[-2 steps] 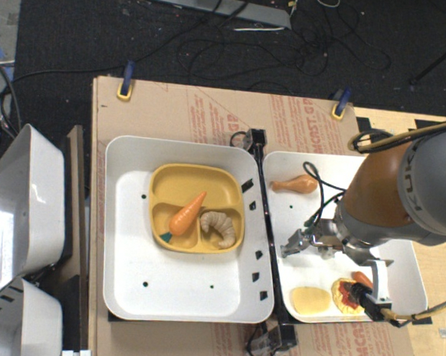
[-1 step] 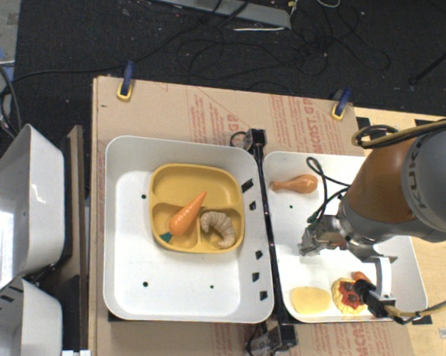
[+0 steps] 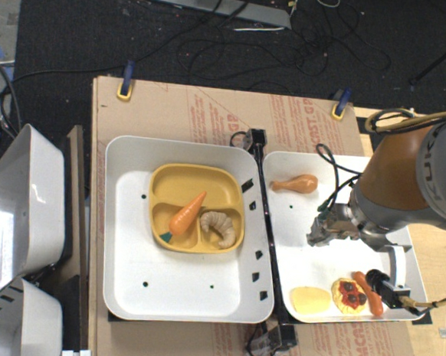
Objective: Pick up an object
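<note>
My gripper (image 3: 320, 232) hangs low over the middle of the right bin (image 3: 296, 225), under the orange-banded wrist. A chicken drumstick (image 3: 295, 184) lies at the bin's far left, up and left of the gripper. Along the near side lie a pale yellow disc (image 3: 310, 299), a small pizza slice with red topping (image 3: 348, 295) and an orange-red sausage (image 3: 370, 291). In the left bin (image 3: 124, 265) stands a yellow divided plate (image 3: 161, 184) holding a carrot (image 3: 187, 213) and a shrimp (image 3: 219, 226).
The grey arm (image 3: 407, 180) crosses the right bin's far right side. Both bins sit on a cardboard sheet (image 3: 213, 107) held by yellow clamps. Cables run over the dark floor behind. White bins stand at the left edge (image 3: 22, 196).
</note>
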Controlling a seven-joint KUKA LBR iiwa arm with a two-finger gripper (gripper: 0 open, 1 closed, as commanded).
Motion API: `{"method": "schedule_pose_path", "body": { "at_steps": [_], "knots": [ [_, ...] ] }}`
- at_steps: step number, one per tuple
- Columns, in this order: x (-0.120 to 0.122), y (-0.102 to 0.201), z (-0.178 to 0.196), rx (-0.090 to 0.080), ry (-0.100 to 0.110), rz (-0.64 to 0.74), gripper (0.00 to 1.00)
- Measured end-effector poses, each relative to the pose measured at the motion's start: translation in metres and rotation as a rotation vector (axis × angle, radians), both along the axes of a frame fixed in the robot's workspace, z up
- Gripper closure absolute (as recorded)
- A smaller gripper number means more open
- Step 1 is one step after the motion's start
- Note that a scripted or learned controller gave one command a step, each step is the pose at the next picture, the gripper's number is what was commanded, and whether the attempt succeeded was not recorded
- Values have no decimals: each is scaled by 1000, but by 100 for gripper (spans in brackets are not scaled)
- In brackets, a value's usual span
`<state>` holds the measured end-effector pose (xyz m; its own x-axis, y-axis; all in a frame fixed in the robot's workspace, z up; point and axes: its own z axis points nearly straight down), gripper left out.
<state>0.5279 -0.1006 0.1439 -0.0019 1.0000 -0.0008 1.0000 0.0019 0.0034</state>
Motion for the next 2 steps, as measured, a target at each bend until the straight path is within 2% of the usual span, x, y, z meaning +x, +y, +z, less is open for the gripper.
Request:
{"method": "schedule_pose_path", "body": {
  "at_steps": [2],
  "knots": [
    [11, -5, 97, -1, -2, 2, 100]
  ]
}}
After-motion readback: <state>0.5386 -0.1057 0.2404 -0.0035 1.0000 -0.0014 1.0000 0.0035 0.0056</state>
